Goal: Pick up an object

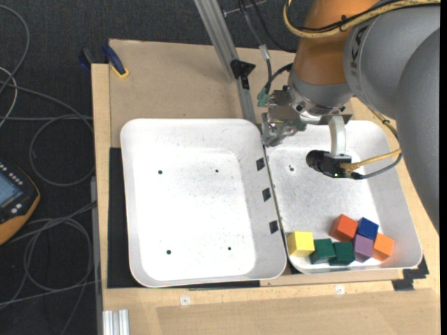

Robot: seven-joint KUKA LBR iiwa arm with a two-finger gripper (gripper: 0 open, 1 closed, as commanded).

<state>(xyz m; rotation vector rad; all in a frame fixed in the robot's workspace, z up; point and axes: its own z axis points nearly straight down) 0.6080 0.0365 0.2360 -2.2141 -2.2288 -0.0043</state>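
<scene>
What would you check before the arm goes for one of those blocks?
1. Blocks in the right bin: ok, clustered at its near edge.
2. Gripper over the blocks: not ok, it sits at the bin's far left corner.
3. Fingers open: cannot tell.
4. A block standing apart: partly ok, the yellow block is at the cluster's left end, touching or almost touching the green block.
5. Cable away from the blocks: ok.

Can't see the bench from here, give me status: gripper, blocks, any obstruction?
Gripper over right bin's far-left corner, holding nothing visible. Blocks clustered at near edge, untouched. No obstruction between.
</scene>
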